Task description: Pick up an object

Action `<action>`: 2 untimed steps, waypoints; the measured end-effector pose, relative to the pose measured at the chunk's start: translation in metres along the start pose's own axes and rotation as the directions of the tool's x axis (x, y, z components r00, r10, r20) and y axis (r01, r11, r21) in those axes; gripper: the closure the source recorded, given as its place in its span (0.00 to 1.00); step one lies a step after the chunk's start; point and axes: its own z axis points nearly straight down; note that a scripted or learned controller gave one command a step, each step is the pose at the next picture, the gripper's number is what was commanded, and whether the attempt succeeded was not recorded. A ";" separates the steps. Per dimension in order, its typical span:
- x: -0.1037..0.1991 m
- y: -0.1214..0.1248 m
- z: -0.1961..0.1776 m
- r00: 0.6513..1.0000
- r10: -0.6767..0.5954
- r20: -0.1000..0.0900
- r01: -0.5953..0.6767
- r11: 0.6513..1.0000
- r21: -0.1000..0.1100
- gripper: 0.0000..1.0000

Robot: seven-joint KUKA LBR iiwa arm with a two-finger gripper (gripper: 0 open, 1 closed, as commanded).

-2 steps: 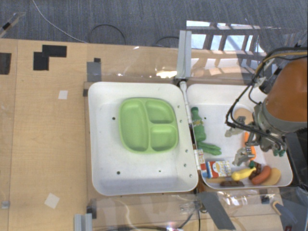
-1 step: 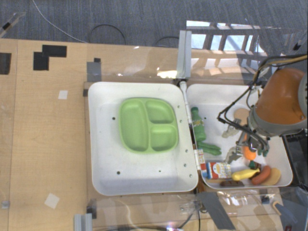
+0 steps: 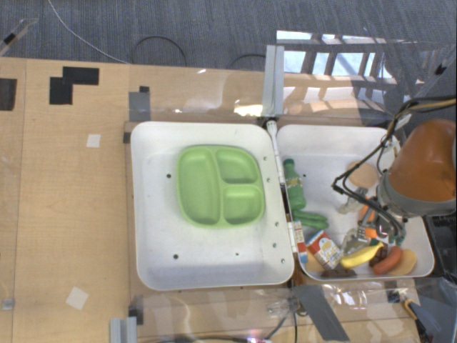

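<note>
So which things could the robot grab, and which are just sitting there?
For grabbing: banana, green bottle, small carton, red sausage, all in the right bin, and the pincer above them.
Just sitting: green plate in the left bin.

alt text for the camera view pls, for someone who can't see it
The grey arm's gripper reaches down into the right bin among toy foods, including a banana and a green bottle. The left bin holds a green divided plate.

Light wooden bench point(image 3: 64, 213), two white bins side by side, left bin point(image 3: 153, 263), right bin point(image 3: 321, 141)
</note>
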 end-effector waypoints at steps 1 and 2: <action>-0.075 0.077 0.003 0.998 0.057 -0.006 -0.057 0.998 -0.003 0.00; -0.106 0.096 0.005 0.982 0.187 -0.010 -0.187 0.982 0.002 0.00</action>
